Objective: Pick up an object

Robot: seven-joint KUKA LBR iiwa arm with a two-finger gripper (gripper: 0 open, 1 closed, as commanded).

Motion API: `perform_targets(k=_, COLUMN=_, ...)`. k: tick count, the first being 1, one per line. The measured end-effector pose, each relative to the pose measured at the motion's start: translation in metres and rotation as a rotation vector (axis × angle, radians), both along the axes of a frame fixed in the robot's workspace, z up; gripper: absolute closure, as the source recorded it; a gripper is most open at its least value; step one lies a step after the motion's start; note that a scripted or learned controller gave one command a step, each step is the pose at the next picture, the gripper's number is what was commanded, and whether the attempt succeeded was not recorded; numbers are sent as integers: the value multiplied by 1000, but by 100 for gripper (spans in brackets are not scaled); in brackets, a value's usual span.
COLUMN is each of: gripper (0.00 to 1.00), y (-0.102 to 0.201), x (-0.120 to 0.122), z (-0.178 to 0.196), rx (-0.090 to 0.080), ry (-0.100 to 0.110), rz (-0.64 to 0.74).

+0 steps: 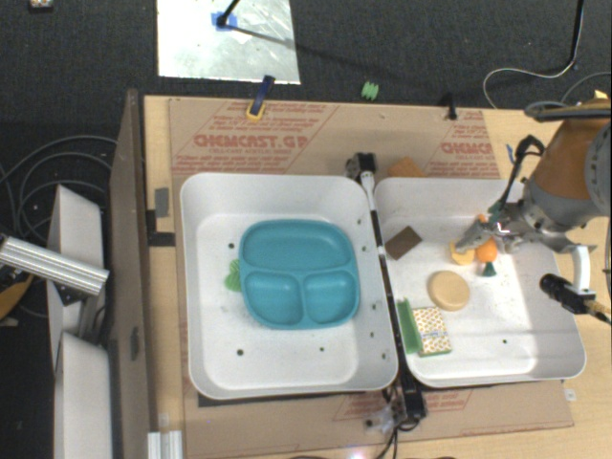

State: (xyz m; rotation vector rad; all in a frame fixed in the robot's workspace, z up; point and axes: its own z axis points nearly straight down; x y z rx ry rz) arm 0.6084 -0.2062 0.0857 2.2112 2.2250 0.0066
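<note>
you're at the reach-in step: the gripper (pixel 490 229) sits low in the right bin (pixel 535 352), right over a small orange piece (pixel 487 251) and a pale yellow piece (pixel 463 252). whether it's spread or pinching, i cannot tell. next, confirm a grasp on the orange piece, then lift straight up, away from the tan round disc (pixel 448 290) nearby.

Both white bins (pixel 215 352) look like smooth moulded plastic with a soft sheen. The teal divided tray (pixel 298 273) is plastic too — matt, evenly coloured. The bench top (pixel 287 142) reads as printed brown cardboard (dull, papery). Above it lies a shiny metal sheet (pixel 228 29) — brushed, reflective — on dark, rough carpet (pixel 67 75).
</note>
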Motion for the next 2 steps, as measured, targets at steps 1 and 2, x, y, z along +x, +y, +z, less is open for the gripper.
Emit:
perform_targets(k=1, gripper=100, y=-1, x=3, z=16, rx=-4, ry=-13, rz=2)
perform_targets(k=2, gripper=100, y=82, x=-41, z=11, rx=4, ry=10, rz=2)
